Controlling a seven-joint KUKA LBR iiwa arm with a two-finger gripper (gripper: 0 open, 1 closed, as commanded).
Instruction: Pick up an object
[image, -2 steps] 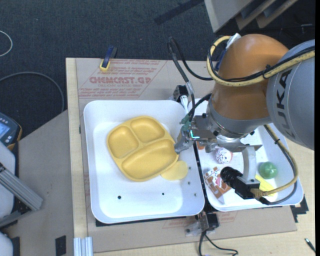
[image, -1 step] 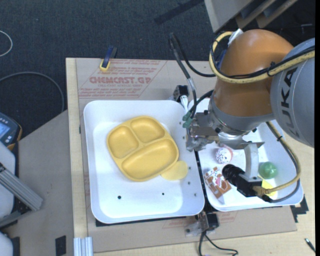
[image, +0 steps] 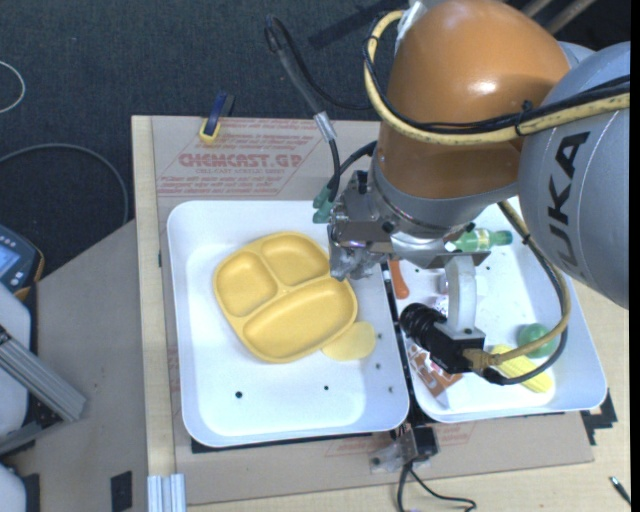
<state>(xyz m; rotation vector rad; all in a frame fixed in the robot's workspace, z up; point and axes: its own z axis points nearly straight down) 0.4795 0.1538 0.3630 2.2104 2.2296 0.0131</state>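
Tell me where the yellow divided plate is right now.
The yellow divided plate lies in the left white bin, toward its upper right. The end effector is at its right edge, and a pale yellow disc is tucked under its lower right side.

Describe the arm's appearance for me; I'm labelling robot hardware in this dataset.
The arm is grey with large black lettering, "KU" visible, and a glossy orange domed band above the wrist. Yellow-and-black cables loop around that band, and a dark cable runs off behind. Below sits a metallic ringed flange carrying the boxy grey gripper with small green fittings.
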